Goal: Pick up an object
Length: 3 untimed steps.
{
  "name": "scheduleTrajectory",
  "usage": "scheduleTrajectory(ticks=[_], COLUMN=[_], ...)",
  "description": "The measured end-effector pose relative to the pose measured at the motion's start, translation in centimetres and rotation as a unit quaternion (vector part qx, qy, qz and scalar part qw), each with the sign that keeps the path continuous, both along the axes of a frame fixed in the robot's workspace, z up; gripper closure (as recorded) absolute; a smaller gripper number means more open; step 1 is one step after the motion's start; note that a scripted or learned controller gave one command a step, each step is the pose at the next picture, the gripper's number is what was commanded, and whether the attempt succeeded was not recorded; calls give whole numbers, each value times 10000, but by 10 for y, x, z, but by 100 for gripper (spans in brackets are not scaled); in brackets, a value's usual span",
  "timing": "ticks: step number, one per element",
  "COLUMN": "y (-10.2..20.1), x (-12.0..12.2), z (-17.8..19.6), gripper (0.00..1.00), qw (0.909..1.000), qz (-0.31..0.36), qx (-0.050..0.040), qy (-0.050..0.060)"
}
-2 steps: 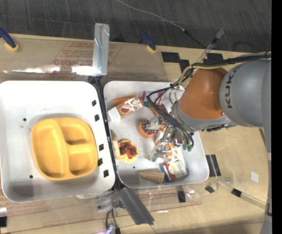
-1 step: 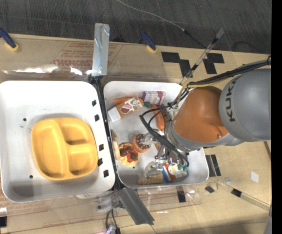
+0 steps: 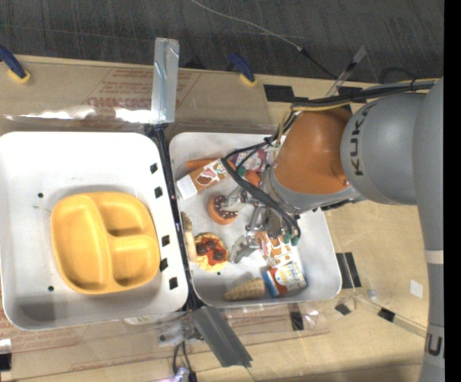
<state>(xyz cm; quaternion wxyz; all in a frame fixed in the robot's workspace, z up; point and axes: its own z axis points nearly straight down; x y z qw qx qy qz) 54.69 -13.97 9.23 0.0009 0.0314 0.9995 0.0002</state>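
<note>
A: Camera view has the gripper (image 3: 250, 233) low in the right bin (image 3: 322, 241), among toy food. Released or clenched?

B: Cannot tell. The donut (image 3: 223, 208) lies just beside it, the pizza (image 3: 210, 250) below.

A: Advice?

B: I'd centre over one piece, clear of the cone (image 3: 244, 290), then descend straight.

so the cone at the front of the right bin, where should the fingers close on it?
Probably across the middle of the cone, coming straight down. It lies flat on its side along the front wall of the right bin, tip to the left, so close across its width. The carton touches its wide end, so stay toward the tip. The gripper hangs above, further back.
</note>
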Motion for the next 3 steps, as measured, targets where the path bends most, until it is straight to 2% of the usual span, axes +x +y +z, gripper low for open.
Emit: scheduleTrajectory(ticks=[1, 2, 3], y=[38, -5, -32], x=[50, 10, -44], z=[1, -1, 1], gripper=[0, 0, 0], qw=[9992, 9993, 9999], qz=[402, -376, -150], qx=[0, -1, -2], qy=[-1, 19, -21])
